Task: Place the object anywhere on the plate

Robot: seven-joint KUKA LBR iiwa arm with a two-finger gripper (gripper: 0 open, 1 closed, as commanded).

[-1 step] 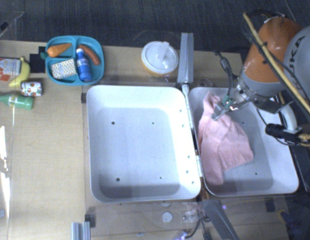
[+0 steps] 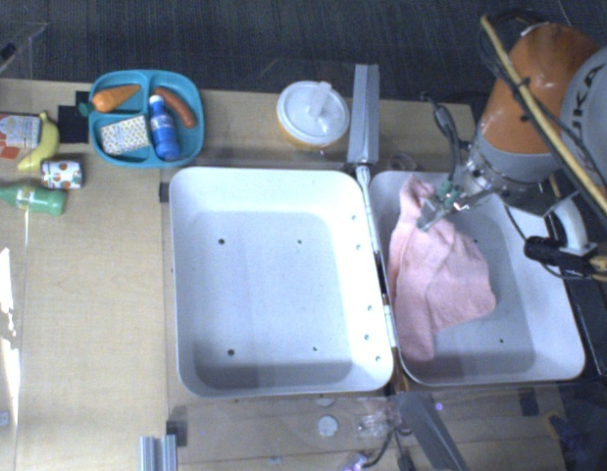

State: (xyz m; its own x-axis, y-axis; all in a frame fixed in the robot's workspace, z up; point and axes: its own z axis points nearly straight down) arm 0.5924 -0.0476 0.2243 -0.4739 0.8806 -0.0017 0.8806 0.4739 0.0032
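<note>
Pale wood bench (image 2: 87, 312) carries two shallow white bins side by side. Left bin (image 2: 274, 283) lies bare. Right bin (image 2: 548, 351) holds a crumpled pink cloth (image 2: 435, 273), spread along its left wall. Over the cloth's upper edge the claw (image 2: 448, 202) hangs, probably lined up for a pinch; whether it is clenched or released I cannot tell. Beyond the bins, a blue divided plate (image 2: 190, 116) holds toy foods, a likely target, beside a lidded yellow cup (image 2: 313, 114).
</note>
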